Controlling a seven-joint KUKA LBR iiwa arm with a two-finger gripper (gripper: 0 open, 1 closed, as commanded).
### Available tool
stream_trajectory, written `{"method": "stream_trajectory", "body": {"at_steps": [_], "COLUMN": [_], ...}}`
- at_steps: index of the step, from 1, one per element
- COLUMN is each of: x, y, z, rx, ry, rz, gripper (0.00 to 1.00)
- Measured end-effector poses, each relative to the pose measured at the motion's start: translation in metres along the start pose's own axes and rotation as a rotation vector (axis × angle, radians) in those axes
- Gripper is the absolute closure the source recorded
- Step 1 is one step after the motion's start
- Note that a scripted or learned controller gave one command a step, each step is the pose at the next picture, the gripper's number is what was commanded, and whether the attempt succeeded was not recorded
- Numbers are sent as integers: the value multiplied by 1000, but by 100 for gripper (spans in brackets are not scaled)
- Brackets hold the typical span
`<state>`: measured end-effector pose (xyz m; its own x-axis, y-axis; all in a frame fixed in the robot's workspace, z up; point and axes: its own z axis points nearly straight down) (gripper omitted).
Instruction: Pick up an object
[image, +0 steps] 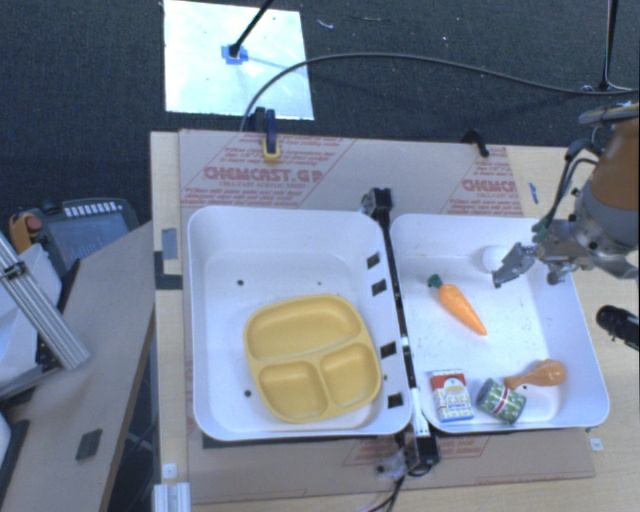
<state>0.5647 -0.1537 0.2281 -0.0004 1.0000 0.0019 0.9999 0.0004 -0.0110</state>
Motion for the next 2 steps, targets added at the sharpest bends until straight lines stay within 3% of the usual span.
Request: {"method": "stream_trajectory", "body": {"at_steps": [1,2], "x": [0,6], "y": [3,-6], "z": [-7,45], "rx": [-12,-9], "ry": [-2,-1], "rz": [-3,-1], "gripper": [0,0]}}
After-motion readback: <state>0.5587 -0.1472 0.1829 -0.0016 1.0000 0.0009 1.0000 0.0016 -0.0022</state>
